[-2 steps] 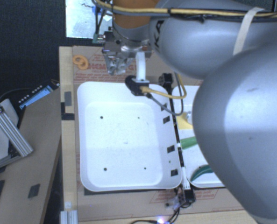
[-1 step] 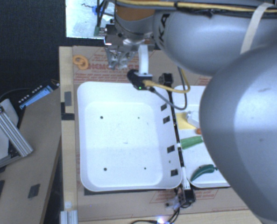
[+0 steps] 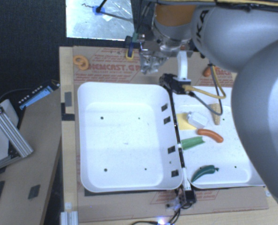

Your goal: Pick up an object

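Note:
The right bin (image 3: 242, 175) holds several small items. Among them are an orange sausage (image 3: 210, 135), a light green piece (image 3: 192, 142), a dark green pepper (image 3: 203, 172), a yellow and white block (image 3: 195, 121) and a tan piece (image 3: 216, 109). My gripper (image 3: 149, 64) hangs over the cardboard behind the bins, above the far right corner of the left bin (image 3: 89, 125). It is well away from all of these items, and nothing shows in its grasp. My grey arm covers the right part of the right bin.
On the cardboard at the back left lies an orange ring (image 3: 81, 62). A yellow and blue clip (image 3: 129, 48) sits just left of the gripper. A black divider strip (image 3: 176, 139) runs between the bins. Metal rails (image 3: 7, 130) stand at the far left.

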### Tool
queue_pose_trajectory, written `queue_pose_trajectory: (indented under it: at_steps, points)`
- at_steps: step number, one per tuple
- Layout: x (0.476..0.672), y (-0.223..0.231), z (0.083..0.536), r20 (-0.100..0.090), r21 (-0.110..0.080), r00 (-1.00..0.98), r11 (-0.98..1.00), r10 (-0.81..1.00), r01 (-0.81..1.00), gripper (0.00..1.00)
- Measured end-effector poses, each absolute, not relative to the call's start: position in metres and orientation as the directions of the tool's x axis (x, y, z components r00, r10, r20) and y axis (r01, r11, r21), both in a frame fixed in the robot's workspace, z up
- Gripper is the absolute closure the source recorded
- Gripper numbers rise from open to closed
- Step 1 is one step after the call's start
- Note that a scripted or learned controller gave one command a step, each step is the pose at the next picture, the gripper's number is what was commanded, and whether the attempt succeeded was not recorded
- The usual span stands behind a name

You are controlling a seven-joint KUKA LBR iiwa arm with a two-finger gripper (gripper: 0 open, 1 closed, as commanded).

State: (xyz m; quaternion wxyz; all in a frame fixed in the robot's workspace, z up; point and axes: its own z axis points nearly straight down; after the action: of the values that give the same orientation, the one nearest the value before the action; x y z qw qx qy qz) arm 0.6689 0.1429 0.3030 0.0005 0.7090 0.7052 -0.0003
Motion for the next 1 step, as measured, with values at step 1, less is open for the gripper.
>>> queue_pose_trajectory:
  at_steps: [1]
  points:
    - [0.6546,0.2253,0.339,0.005,0.005,-0.011,0.011,1.0,1.0,1.0]
